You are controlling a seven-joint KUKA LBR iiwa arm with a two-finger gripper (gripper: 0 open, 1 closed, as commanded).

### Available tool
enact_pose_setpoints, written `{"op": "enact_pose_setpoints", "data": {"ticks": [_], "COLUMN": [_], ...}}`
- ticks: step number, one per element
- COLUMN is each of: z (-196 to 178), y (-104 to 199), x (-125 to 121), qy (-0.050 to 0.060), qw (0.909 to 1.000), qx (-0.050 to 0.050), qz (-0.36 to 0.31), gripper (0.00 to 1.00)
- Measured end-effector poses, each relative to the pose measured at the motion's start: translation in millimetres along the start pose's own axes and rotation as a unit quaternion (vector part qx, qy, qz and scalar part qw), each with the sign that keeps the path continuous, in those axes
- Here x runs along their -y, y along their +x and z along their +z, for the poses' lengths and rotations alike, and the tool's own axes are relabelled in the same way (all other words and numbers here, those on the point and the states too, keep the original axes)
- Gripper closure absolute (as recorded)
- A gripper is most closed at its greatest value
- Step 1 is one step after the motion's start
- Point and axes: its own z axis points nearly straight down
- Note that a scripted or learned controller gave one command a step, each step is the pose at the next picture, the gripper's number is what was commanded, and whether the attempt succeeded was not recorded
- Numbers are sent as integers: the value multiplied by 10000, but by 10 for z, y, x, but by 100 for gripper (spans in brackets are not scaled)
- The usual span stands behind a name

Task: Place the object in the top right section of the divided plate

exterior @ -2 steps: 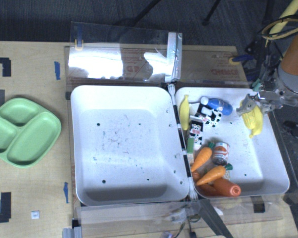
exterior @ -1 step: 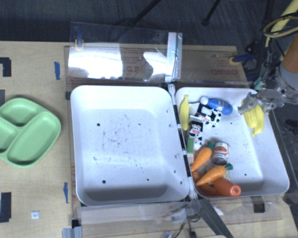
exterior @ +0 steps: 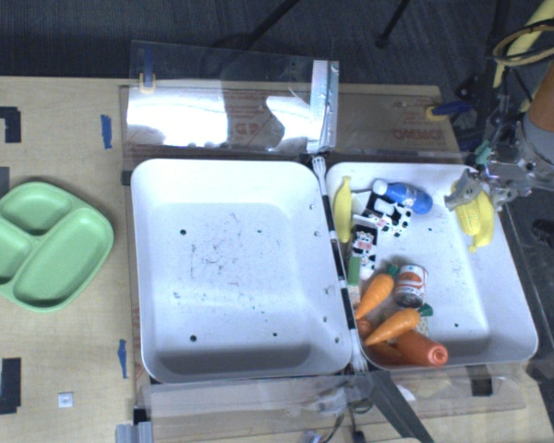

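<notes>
We see the tool point(exterior: 487, 185) above a toy banana point(exterior: 478, 215) in the right bin point(exterior: 512, 330).
Its spread we cannot tell; the banana seems light, slick plastic, best pinched mid-curve.

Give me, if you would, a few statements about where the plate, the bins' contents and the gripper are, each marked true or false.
1. The green divided plate lies on the bench left of both bins. True.
2. The left bin holds the carrots. False: the toy carrots lie in the right bin.
3. A yellow toy banana sits just under the gripper at the right bin's upper right. True.
4. One of the plate's sections holds a carrot. False: all its sections look bare.
5. A blue object lies in the right bin's upper part. True.
</notes>
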Motion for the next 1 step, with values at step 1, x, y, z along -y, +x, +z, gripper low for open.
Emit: {"op": "enact_pose_setpoints", "data": {"ticks": [1], "z": [793], "y": [-19], "x": [293], "qy": [-6], "qw": [9988], "qx": [-17], "qz": [-487], "gripper": [100]}}
